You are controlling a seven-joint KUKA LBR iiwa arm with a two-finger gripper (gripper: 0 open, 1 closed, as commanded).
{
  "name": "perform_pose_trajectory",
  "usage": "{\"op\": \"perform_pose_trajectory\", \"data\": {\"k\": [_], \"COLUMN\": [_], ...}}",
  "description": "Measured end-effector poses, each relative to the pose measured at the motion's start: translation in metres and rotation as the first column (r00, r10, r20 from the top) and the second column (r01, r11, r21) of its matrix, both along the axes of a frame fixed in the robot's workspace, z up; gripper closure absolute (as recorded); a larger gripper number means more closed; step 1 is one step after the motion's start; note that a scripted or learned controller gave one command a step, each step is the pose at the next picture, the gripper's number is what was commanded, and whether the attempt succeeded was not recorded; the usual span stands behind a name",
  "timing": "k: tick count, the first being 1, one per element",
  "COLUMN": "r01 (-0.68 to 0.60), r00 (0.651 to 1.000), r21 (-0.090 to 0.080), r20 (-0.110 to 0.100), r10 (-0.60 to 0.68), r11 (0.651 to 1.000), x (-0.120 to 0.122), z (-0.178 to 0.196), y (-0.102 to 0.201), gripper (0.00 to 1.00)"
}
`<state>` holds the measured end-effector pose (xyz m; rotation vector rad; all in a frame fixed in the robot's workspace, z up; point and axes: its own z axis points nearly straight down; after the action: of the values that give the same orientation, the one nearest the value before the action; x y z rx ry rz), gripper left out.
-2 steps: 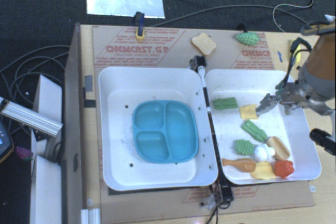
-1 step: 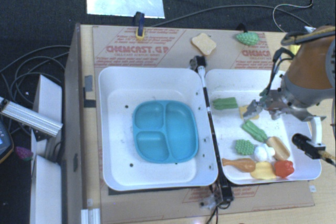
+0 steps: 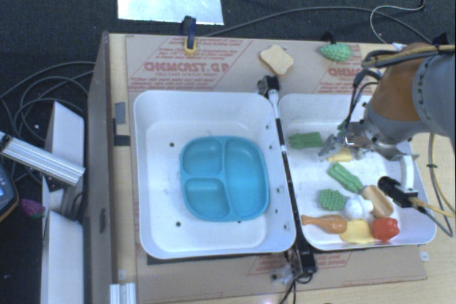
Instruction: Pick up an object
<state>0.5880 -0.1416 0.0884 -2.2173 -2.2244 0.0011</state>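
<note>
I cannot tell how the gripper (image 3: 340, 144) is set, for its metal tip is a blur low over the right-hand shallow white bin (image 3: 313, 105), with nothing visibly caught in it. Just at its nine o'clock lies a flat green plastic toy piece (image 3: 306, 140), and just at its six o'clock a ridged pale-green plastic toy vegetable (image 3: 345, 177); either is the nearest thing to take. Further out toward six o'clock, along the bin's near wall, sit a small knobbly green toy (image 3: 330, 199), a tan plastic drumstick (image 3: 326, 223), a white rounded piece (image 3: 355, 208), a yellow piece (image 3: 360, 230), a tan bread-like roll (image 3: 377, 200) and a red tomato-like toy (image 3: 385, 228), crowded and touching. These are probably hollow moulded toys: light, stiff, rather slick. The ridged vegetable is best pinched across its narrow width at mid-length. Well off at nine o'clock, the left-hand white bin (image 3: 153, 117) holds a blue compartmented plastic plate (image 3: 224, 178).
</note>
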Motion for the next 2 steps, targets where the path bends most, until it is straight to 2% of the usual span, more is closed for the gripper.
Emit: {"op": "perform_pose_trajectory", "data": {"k": [1, 2], "r01": [0.002, 0.001], "r00": [1.0, 1.0], "r21": [0.0, -0.001], "r20": [0.001, 0.005], "r10": [-0.002, -0.001], "r11": [1.0, 1.0], "x": [-0.034, -0.033], "z": [-0.004, 0.007], "y": [-0.002, -0.002], "gripper": [0.0, 1.0]}}
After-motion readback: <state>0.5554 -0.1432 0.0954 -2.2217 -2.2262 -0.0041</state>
